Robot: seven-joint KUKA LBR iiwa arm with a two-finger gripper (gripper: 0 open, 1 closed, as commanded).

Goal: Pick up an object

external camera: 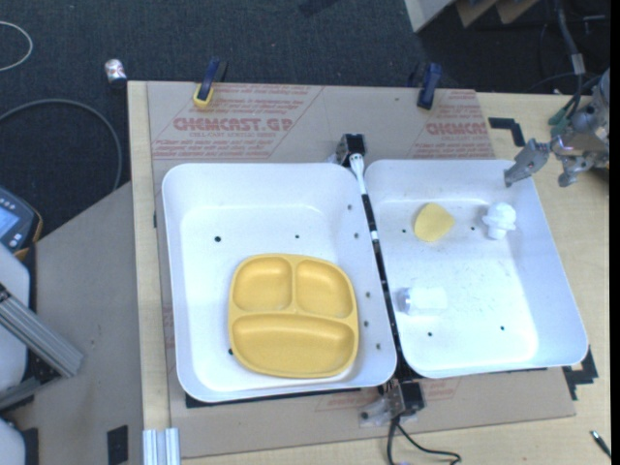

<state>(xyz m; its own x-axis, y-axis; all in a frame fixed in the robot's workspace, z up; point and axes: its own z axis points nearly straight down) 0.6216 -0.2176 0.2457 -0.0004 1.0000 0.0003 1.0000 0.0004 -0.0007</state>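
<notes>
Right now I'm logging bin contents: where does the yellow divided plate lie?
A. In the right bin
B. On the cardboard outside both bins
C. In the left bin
C: the yellow divided plate lies flat on the floor of the left bin.

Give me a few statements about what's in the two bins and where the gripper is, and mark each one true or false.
1. The yellow divided plate lies in the left bin. True.
2. The plate has three compartments. True.
3. The small yellow object sits on the plate. False: it lies in the right bin, apart from the plate.
4. The gripper is over the left bin. False: it is at the right bin's far right corner.
5. A small white object lies to the right of the yellow one. True.
</notes>
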